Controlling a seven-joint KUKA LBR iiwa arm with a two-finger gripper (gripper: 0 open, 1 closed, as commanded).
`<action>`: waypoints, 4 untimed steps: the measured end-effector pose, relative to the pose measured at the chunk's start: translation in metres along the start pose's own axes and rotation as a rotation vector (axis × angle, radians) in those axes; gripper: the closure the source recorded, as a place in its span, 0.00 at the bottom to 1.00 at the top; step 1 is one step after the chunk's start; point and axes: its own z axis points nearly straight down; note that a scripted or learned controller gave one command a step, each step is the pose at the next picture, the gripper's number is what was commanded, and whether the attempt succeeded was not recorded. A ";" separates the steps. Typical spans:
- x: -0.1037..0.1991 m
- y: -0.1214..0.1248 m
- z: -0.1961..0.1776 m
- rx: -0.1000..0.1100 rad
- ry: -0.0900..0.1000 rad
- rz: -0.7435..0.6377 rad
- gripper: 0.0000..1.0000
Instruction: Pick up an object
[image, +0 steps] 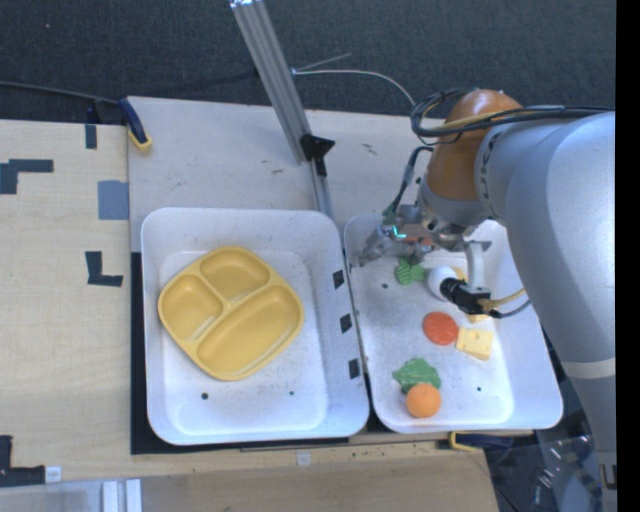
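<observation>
A yellow divided plate (231, 311) lay in the left bin (160, 400), with bare floor around it. In the right bin (520, 405), the gripper (408, 240) hung low at the far-left corner, just above a small green piece (408, 271), probably light, rigid plastic; the fingers' state couldn't be told. A red piece (440, 327), yellow wedge (476, 343) and orange ball (423, 400) sat toward the near edge, walls close.
</observation>
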 end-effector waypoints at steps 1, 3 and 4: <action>-0.035 -0.086 -0.004 0.008 0.000 0.006 0.00; -0.020 -0.155 -0.054 0.007 0.003 0.004 0.00; -0.076 -0.171 -0.065 0.004 0.000 0.006 0.00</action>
